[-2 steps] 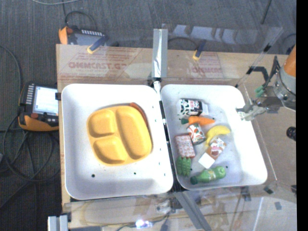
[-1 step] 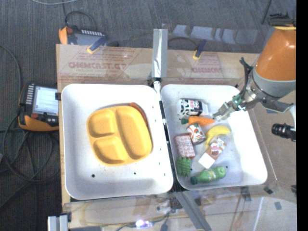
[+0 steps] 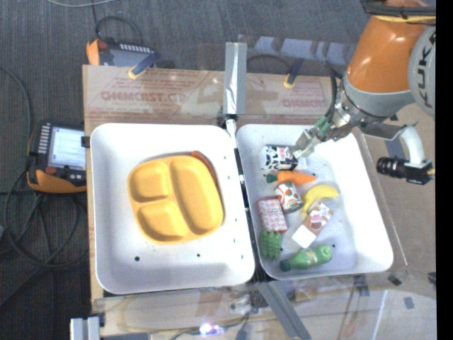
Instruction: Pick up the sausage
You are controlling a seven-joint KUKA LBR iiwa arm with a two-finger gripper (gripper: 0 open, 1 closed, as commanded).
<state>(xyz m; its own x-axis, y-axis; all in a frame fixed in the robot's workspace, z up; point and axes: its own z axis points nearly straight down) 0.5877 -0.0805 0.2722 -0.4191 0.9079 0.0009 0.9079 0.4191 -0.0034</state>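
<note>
The claw (image 3: 303,146) hung over the right bin (image 3: 368,211), just beside a black-and-white box (image 3: 278,159). Nobody could tell if the claw was open or closed. Nothing showed in its grip. The sausage (image 3: 204,161) lay far away in the left bin (image 3: 113,261), peeking out from behind the yellow tray (image 3: 175,197). A carrot (image 3: 297,178) and a banana (image 3: 320,194) lay near the box.

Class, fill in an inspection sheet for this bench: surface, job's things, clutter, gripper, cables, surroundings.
Surface: left bin and right bin, side by side.
Job's things: reddish-brown strip, possibly the sausage, peeking from behind the yellow tray in the left bin.
Clutter: banana, carrot, cow-print carton, green bottle in the right bin.
Gripper: gripper over the right bin's back, beside the carton.
Cables: black cables on the floor, left.
Surroundings: handheld pendant left of the bench.
</note>
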